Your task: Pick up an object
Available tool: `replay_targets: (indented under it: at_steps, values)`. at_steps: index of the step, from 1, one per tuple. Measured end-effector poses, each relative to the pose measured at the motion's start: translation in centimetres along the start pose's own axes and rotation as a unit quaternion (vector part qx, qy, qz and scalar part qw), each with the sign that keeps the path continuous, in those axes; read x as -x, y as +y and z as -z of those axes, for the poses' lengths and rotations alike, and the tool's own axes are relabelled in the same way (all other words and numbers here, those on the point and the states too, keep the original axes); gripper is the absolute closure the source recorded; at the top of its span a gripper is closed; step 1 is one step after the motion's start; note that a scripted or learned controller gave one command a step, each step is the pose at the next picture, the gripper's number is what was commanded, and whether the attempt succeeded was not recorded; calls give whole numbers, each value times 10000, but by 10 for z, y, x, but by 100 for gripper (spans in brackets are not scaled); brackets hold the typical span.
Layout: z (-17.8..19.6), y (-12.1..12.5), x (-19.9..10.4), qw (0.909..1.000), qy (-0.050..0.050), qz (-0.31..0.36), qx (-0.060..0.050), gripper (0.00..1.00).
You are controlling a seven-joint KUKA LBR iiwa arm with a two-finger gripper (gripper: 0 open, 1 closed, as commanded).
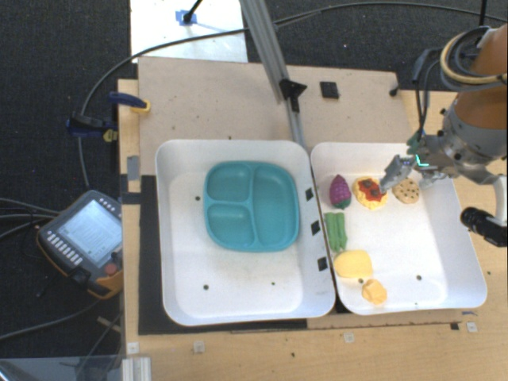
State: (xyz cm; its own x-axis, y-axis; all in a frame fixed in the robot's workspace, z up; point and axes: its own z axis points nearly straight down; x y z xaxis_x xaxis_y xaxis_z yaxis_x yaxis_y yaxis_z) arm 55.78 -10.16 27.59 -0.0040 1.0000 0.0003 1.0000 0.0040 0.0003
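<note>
Pizza toy (370,192) just beside gripper (390,182)

My view cuts the arm (480,78) off at the right edge, gripper (390,182) fingertips too small to read against the pizza toy (370,192), teach pendant (79,240) screen blurred, bench (238,101) front cropped.

Two shallow white bins sit side by side on the bench: the left bin (178,292) holds a teal divided plate (252,205), and the right bin (452,268) holds small toy foods. Those are a purple piece (340,190), a pizza slice (370,193), a cookie (407,190), a green piece (336,230), a yellow piece (353,263) and a small orange-yellow piece (374,292). From the right of the frame the arm reaches in, its gripper (390,178) low over the pizza slice and cookie, while a teach pendant (79,240) lies at lower left.
</note>
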Motion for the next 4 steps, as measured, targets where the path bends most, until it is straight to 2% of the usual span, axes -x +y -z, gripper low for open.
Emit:
replay_targets:
  at_steps: [1, 2, 4]
  values:
    - [1, 0, 0, 10000, -1, 1, 7, 0]
    - [-62, 2, 3, 10000, 0, -16, -19, 0]
    - [-149, 6, -5, 10000, 1, -18, -12, 0]
